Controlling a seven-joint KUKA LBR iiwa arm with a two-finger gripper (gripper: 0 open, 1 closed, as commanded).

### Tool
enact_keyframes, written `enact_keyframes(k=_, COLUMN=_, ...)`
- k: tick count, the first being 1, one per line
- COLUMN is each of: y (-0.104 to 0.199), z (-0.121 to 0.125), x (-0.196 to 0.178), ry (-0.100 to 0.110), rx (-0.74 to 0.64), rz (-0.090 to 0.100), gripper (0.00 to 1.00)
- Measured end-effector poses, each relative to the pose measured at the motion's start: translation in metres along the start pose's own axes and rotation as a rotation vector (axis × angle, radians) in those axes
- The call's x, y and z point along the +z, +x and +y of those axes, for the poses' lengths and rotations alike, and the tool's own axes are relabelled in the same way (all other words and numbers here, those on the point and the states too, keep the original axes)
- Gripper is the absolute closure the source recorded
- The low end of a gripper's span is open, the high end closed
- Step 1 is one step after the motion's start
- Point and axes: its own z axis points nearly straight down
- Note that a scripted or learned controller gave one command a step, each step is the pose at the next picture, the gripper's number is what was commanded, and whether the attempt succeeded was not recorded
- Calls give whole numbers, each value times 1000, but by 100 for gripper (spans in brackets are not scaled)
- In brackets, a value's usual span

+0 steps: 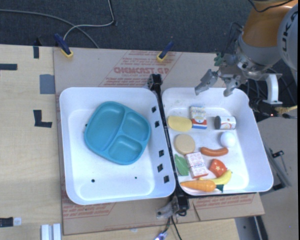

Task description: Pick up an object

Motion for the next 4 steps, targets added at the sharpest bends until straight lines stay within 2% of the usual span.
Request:
enact_keyframes(k=1, y=-21, z=-39, x=151, ry=6, rx=2, rz=1, gripper=0)
enact_keyframes(k=2, y=-53, z=39, x=184, ry=2, rx=1, rz=0, gripper=0)
enact_keyframes(k=3, y=-50, z=-23, x=196, ry=-3, rx=1, rz=-1, gripper=0)
enact_keyframes(k=4, y=-67, z=-99, x=196, ry=-4, rx=2, rz=-2, gripper=0)
